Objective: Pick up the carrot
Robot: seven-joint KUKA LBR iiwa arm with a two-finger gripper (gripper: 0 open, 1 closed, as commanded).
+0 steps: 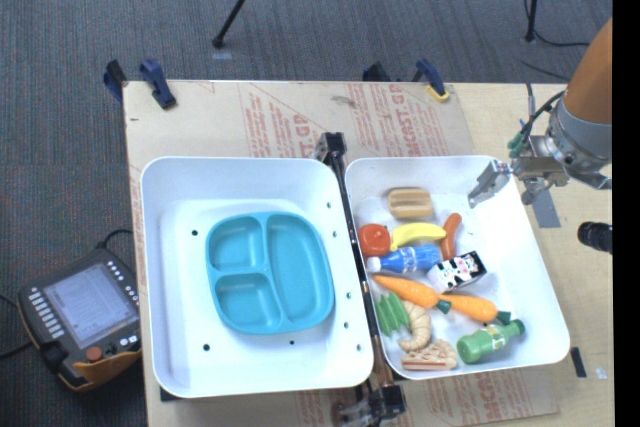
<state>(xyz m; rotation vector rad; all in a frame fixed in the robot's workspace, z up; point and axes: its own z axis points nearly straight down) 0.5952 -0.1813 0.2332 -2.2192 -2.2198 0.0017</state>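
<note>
An orange carrot [405, 290] lies slanted in the right bin [535, 260], near its middle, among other toy foods. A second orange carrot [468, 306] lies just to its right, nearly end to end with it. My gripper [516, 194] hovers over the bin's upper right corner, well above and to the right of both carrots. Its fingers [489, 183] are spread apart and open, with nothing between them.
Around the carrots lie a bun [410, 203], a tomato [375, 238], a banana [417, 234], a sausage [452, 233], a blue bottle [410, 260], a cow-print carton [460, 268], green pods [392, 313] and a green bottle [490, 340]. The left bin [170, 215] holds a blue divided plate [270, 272].
</note>
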